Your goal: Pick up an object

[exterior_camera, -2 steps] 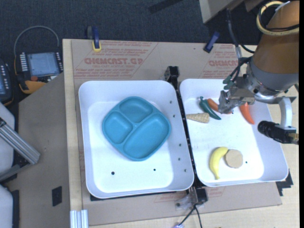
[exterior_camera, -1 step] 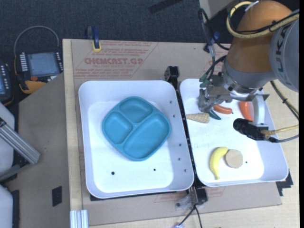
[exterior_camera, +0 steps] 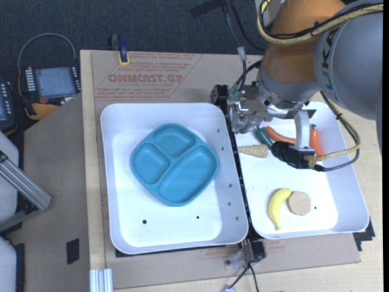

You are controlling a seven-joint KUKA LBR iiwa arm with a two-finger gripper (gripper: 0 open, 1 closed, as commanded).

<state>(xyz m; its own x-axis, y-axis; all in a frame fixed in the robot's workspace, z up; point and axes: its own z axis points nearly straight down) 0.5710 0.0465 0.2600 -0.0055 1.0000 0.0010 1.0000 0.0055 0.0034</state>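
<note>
Gripper low over far-left corner of right bin; finger state cannot be told, wrist blocks view. Nearest candidates: cone-shaped piece just beside gripper, toward camera; orange carrot-like pieces just right. Banana and round biscuit well apart, near front. Advice: centre over single item, keep off bin wall, descend straight.

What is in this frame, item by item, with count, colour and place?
bins: two, white, side by side on the bench
divided plate: one, blue, middle of the left bin
banana: one, yellow, near end of the right bin
round cookie-like piece: one, tan, touching the banana's right side
cone: one, beige, right bin by the divider
carrots: two, orange, far end of the right bin, partly under the arm
arm: one, grey with orange band, over the right bin's far end
</note>
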